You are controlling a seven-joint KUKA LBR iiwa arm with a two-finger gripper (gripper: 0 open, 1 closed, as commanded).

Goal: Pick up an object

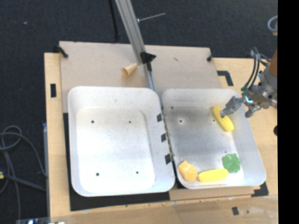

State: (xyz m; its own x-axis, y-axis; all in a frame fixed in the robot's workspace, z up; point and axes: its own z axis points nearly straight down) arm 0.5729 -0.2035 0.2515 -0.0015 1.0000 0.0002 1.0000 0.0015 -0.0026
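Reaching in from the right, the end effector [243, 105] hung over the right bin [201, 139], its fingers spread apart with nothing between them. A yellow corn-shaped toy [224, 119] lay just below and left of it, near the upper right wall, long axis slanting down toward the right, smooth and bright.

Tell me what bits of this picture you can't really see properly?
- Arm: cut off by the camera view's right side.
- Gripper: too small and blurry to read its fingers; it sits by the upper yellow object.
- Green object: too blurry to name.
- Tan piece behind the bins: too small to identify.
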